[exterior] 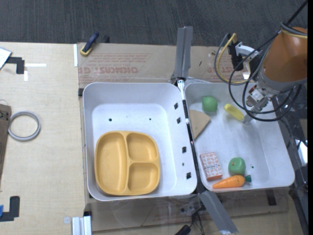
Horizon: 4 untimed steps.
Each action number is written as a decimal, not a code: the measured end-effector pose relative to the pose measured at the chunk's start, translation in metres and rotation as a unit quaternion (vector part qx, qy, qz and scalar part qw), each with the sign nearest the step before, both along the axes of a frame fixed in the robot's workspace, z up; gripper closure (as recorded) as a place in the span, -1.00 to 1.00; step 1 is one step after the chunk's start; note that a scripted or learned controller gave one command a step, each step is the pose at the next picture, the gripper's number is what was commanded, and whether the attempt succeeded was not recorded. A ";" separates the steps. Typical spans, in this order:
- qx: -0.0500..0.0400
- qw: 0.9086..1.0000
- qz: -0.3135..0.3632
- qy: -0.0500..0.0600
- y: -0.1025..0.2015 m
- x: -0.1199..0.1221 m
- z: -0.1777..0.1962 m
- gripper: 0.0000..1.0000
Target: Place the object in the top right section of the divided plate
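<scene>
Gripper-wise (255, 98), I'm hanging over the right bin's (274, 151) top edge, and honestly can't tell how wide I'm set from up here. Just beside me lies a small yellow banana-ish piece (234, 112), then a round green ball (210, 104) and a tan wedge (198, 122). Lower down: printed carton (211, 165), green apple (237, 166), smooth orange carrot (229, 181). Yellow divided plate (127, 162) sits in the left bin (98, 106).

Yellow plate (128, 162) in the left white bin (93, 131). The right bin (274, 151) holds a green ball (210, 104), green apple (237, 166), orange carrot (229, 181), yellow piece (234, 112), tan wedge (198, 122) and red-patterned box (211, 165).
</scene>
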<state>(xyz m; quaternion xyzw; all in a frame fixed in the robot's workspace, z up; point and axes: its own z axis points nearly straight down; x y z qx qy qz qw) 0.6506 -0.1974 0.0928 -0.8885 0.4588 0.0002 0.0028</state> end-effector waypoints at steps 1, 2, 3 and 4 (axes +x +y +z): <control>0.000 0.995 -0.095 0.000 0.025 -0.024 0.013 1.00; 0.000 0.996 0.084 0.000 0.049 -0.004 0.000 1.00; -0.002 0.972 0.237 -0.001 0.029 0.009 0.001 1.00; -0.003 0.931 0.366 -0.002 0.009 0.010 0.001 1.00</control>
